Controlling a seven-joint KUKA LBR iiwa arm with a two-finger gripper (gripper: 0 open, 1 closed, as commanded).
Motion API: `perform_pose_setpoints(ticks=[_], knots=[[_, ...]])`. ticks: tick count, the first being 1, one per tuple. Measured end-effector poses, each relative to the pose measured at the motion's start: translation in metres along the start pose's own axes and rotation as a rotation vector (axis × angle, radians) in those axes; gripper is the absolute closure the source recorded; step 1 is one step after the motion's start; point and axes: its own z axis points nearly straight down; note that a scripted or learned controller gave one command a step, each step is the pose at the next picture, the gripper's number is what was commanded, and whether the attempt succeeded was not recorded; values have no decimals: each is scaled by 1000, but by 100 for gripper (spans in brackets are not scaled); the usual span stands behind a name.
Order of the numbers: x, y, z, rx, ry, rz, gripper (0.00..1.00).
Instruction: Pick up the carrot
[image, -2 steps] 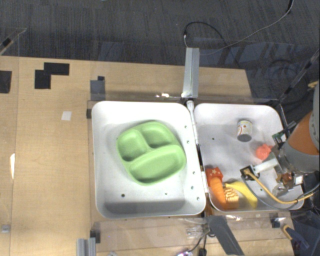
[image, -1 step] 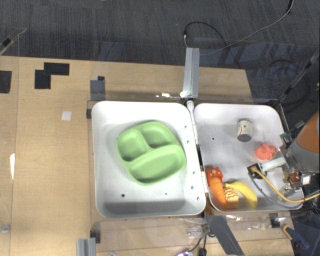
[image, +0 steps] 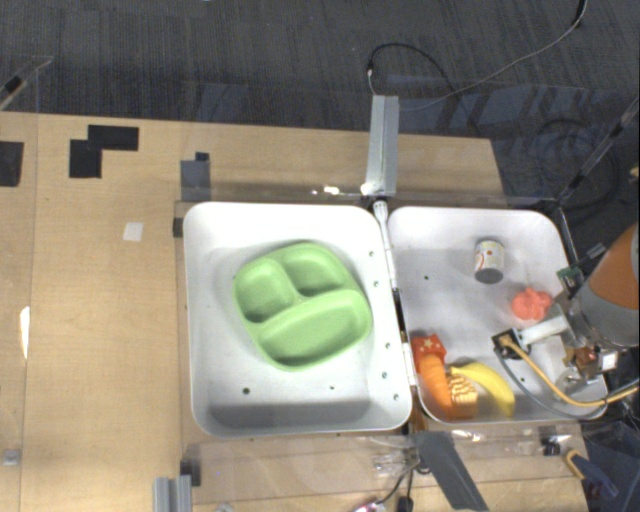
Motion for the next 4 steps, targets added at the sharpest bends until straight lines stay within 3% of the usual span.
perform_pose_setpoints(ticks=[1,2,3,4], knots=[[-1,-1,-7,3,-4,8,0],[1,-2,-17,4,-3,-4,100],[0,0,-127,0,-1,-288,100],[0,0,-181,0,-2,-359,100]])
